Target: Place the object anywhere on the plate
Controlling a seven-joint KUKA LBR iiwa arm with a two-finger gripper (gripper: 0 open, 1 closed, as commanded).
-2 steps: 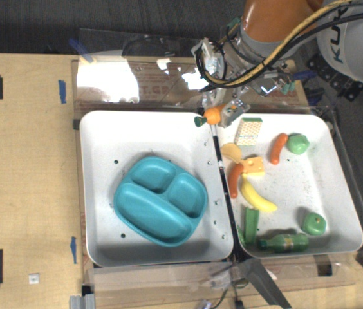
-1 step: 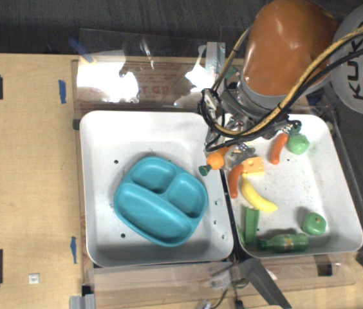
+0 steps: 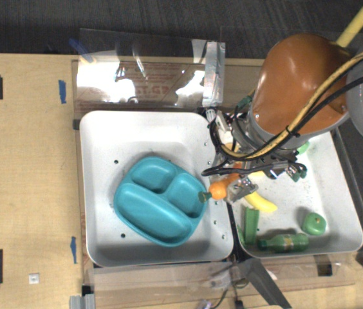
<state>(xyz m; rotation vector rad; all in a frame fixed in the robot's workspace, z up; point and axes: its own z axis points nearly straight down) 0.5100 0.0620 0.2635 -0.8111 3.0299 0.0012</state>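
Observation:
A teal divided plate point(image 3: 159, 201) lies tilted in the left bin point(image 3: 104, 147). A small orange toy with a green tip, like a carrot point(image 3: 217, 190), hangs over the rim between the two bins, just off the plate's right edge. My gripper point(image 3: 232, 188) reaches down from the orange-banded arm point(image 3: 297, 82) and its fingers are shut on the orange toy's right side. Cables hide the wrist.
The right bin point(image 3: 336, 192) holds a yellow banana point(image 3: 260, 203), a round green fruit point(image 3: 314, 223), a green bottle-shaped piece point(image 3: 283, 242) and an upright green piece point(image 3: 251, 226). A clear plastic sheet point(image 3: 149, 76) lies behind the left bin.

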